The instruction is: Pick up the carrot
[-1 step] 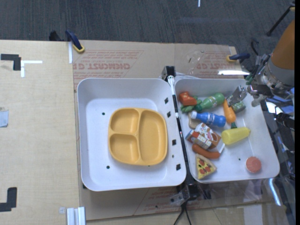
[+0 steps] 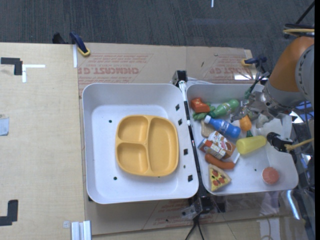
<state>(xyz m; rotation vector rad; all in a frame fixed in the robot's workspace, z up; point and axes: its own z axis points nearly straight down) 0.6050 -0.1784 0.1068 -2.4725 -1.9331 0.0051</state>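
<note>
Cardboard (image 2: 120,69) print mirrored, maybe "CHEMCAST"; carrot (image 2: 219,161) unlabelled.

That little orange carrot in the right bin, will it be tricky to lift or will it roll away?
The carrot looks like a small, smooth plastic toy, so probably stiff and light. Its rounded, tapered shape may let it slip or roll if nudged. The blue bottle and yellow piece lie close, which may crowd the gripper.

Left bin (image 2: 95,149): holds a yellow divided plate (image 2: 147,145).
Right bin (image 2: 280,181): crowded with toy food (blue bottle (image 2: 223,126), pizza slice (image 2: 218,178)).
Hand (image 2: 248,115): low over the right bin, just above a small orange carrot (image 2: 245,123).
</note>
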